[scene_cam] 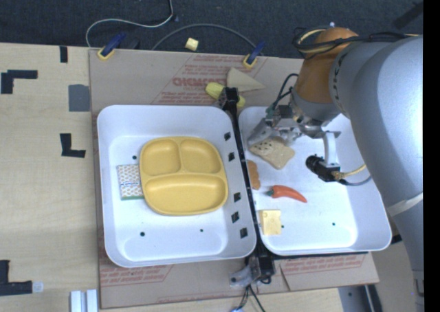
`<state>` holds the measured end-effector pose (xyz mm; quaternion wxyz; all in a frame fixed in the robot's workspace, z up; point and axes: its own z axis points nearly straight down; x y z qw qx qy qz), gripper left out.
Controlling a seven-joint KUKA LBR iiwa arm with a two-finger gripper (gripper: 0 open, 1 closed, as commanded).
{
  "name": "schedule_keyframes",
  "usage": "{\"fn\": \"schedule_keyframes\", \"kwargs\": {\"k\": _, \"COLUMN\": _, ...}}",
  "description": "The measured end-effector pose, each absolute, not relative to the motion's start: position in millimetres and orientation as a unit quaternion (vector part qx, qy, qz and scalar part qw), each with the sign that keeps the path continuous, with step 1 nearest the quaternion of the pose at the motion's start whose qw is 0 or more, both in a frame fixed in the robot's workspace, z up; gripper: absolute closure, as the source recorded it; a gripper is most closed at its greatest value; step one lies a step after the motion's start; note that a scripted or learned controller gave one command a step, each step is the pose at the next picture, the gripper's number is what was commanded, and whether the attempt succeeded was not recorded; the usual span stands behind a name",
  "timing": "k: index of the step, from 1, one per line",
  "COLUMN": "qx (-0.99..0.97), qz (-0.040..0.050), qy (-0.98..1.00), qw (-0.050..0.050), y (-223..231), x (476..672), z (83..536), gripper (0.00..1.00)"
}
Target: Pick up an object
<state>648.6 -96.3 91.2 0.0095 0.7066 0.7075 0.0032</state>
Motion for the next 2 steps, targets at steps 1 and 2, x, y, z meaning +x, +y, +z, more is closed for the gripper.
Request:
{"fn": "schedule_keyframes", "kwargs": {"k": 1, "qx": 0.706, "qz": 0.0029, "qy": 0.708, "qw": 0.003, "y": -107, "x": 656.5, "z": 90, "gripper": 0.0}}
{"fn": "schedule_keyframes", "kwargs": {"k": 2, "qx": 0.706, "qz": 0.0032, "qy": 0.708, "qw": 0.005, "y": -116, "x": 672.4, "z": 91, "gripper": 0.0}}
